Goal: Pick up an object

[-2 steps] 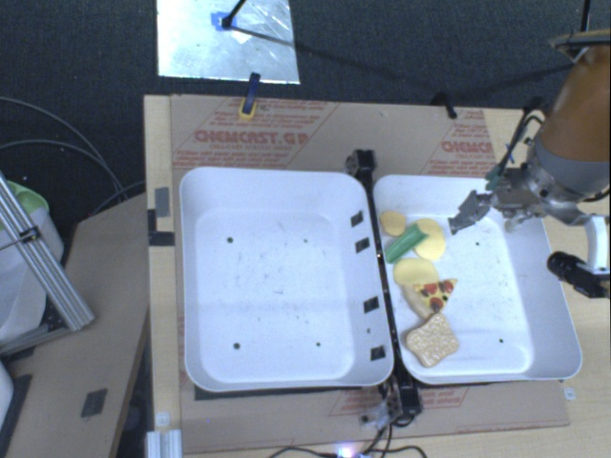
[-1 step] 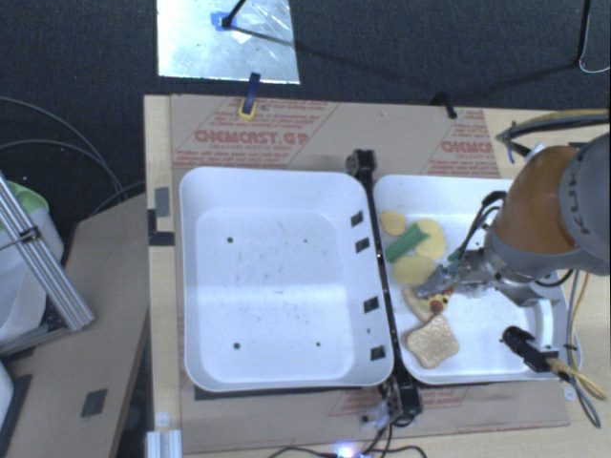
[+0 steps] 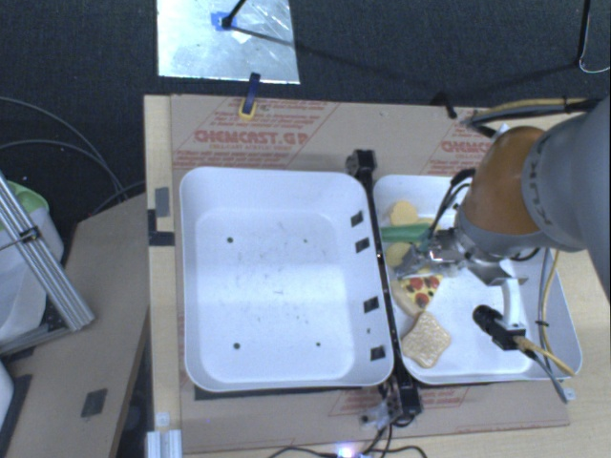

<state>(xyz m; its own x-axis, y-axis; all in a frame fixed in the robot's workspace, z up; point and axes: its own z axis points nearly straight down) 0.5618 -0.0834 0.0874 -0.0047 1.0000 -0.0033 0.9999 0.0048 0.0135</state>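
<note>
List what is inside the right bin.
In the right bin: a toy pizza slice, a tan cracker-like piece, a pale yellow piece and a green one. The arm covers the bin's far right part.

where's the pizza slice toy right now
The pizza slice lies in the right bin, near its left wall, just below the gripper and above the cracker.

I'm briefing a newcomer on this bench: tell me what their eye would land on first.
The grey arm with its orange band looms over the right bin, its claw low among the toy food. There a pizza slice and a cracker-like piece lie near the divider. The big left bin dominates the middle.
</note>
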